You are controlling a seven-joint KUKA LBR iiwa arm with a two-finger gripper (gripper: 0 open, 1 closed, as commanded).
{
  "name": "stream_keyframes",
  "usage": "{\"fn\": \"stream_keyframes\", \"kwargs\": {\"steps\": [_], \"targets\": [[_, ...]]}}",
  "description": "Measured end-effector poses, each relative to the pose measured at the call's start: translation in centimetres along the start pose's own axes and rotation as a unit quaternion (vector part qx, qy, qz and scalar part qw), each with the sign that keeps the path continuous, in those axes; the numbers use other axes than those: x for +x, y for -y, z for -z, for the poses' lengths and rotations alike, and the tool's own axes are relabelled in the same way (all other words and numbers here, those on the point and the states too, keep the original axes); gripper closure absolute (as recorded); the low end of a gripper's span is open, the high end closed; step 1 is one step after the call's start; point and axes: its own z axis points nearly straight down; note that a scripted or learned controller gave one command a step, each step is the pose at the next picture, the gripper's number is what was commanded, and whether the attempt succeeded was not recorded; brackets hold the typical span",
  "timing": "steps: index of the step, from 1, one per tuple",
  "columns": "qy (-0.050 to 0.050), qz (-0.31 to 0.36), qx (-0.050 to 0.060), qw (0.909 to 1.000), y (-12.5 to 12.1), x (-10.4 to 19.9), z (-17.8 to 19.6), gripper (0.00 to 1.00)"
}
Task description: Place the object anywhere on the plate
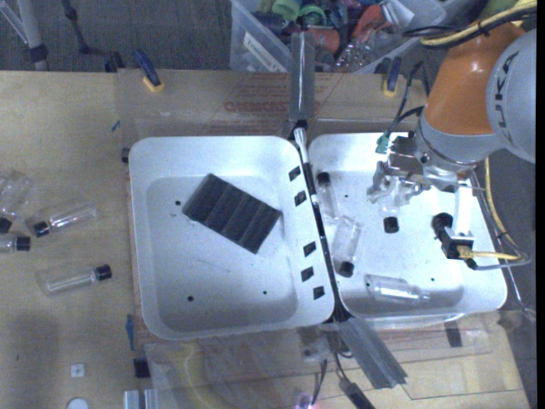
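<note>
White bins, two, side by side on the bench (60,143). L bin (221,290) carries the dark ribbed plate (232,213) — flat, skewed to the bin's edges, on the back-left part of the floor. R bin (430,262) carries the loose things:

- A clear vial (345,239) w/ black cap lies near the bin's left edge, about mid-depth, cap end toward the front.
- A second clear vial (394,290) lies on its side along the front edge, roughly centred.
- A loose black cap (390,224) sits mid-floor, apart from both vials.
- A small black-capped item (324,179) sits by the back-left corner, too blurred to name.

Which of these is the task's object can't be told. All sit in the R bin, well apart from the plate.

Gripper (393,184) hangs over the back-centre of the R bin, just behind the loose black cap. The arm (515,100) comes in from the right. How far the gripper is open can't be told from this angle, nor whether it has hold of anything — the pale clutter under it is unreadable.

On the bench left of the bins lie spare vials (64,220) w/ black caps. At the bench's back edge stands a clear tote (341,11) of coloured bits.
</note>
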Motion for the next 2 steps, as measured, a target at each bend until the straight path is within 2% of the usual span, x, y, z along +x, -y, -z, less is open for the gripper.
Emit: {"fn": "stream_keyframes", "kwargs": {"steps": [1,2], "targets": [[0.0,-0.153,-0.001,0.9883,-4.0,8.4,-1.6,1.0],[0.0,-0.374,0.0,0.9275,-6.5,12.6,-3.5,1.0]]}}
